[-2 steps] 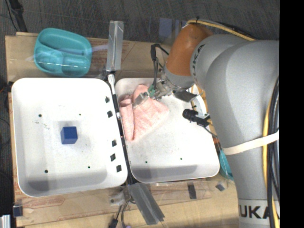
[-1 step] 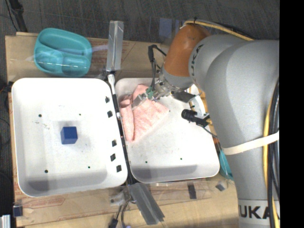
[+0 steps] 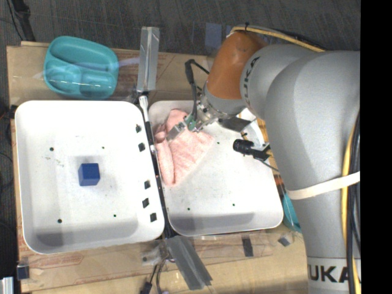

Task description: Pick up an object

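Note:
A pink cloth [image 3: 179, 150] lies crumpled in the right bin [image 3: 226, 216], against its left wall and reaching toward the far corner. A small blue cube [image 3: 89, 173] rests on the floor of the left bin [image 3: 37, 225]. My gripper [image 3: 181, 129] hangs low over the upper part of the pink cloth, at or just above its surface. The grey arm with its orange band [image 3: 229, 66] reaches in from the right and covers the right bin's far right corner.
A turquoise plastic container [image 3: 81, 66] sits on the bench beyond the left bin. A grey metal bar [image 3: 147, 57] stands at the far end of the seam between the bins. Black clips [image 3: 147, 182] line the shared wall.

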